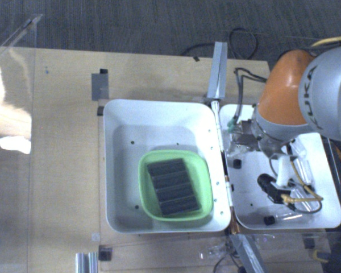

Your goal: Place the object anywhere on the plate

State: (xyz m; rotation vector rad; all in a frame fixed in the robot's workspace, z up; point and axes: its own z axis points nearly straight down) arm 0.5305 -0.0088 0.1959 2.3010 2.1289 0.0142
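Dark ridged block [171, 186] is already lying in the green plate [202, 172], near the front edge of the left bin [119, 152]. Can't tell the pincer's state since the arm [284, 95] over the right bin [324, 209] hides it. I'd just lift straight up, well clear of the plate.

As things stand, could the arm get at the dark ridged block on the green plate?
Probably yes: the dark ridged block lies uncovered on the green plate, nothing above it, and the arm hangs over the neighbouring bin.

The grey arm [324, 90] is reached in from the right, its orange band bent downward; the hand [244, 138] is largely hidden beneath the wrist.
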